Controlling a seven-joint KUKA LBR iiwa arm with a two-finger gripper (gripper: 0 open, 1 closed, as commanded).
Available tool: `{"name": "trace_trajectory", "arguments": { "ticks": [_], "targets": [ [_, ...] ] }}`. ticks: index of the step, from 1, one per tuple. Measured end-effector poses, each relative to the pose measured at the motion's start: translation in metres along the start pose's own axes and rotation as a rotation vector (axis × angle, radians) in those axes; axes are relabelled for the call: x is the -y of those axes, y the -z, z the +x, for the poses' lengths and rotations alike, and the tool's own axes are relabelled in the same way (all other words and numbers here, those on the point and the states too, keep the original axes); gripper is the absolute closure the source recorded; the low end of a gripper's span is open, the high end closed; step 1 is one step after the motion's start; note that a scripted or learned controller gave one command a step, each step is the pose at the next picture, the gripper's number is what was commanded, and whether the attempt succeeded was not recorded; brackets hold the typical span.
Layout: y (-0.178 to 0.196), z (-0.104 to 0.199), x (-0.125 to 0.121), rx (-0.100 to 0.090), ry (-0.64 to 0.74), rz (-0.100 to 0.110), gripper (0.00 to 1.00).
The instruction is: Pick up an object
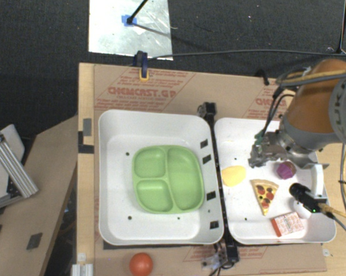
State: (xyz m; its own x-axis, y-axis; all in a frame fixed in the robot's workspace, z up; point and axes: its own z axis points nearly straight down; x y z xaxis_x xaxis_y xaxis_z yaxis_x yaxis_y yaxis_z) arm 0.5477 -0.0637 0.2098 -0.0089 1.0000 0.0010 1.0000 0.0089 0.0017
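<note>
The surface is brown board printed with red letters, and dark floor lies behind it. On it stand two white bins. The left bin holds a green divided plate. In the right bin, the claw hangs near a yellow piece, a pizza slice and a purple piece; whether it is open I cannot tell.

Single fixed camera above the bench, slanted downward, both white bins framed

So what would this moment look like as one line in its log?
arm: over right bin | gripper: above yellow piece | holding: nothing seen | nearby: pizza slice, purple piece
</note>
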Motion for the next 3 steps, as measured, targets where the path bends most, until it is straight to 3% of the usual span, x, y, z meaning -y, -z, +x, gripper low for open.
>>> {"name": "trace_trajectory", "arguments": {
  "ticks": [3],
  "targets": [
    [0.028,0.162,-0.02,-0.001,0.001,-0.001,1.0]
  ]
}}
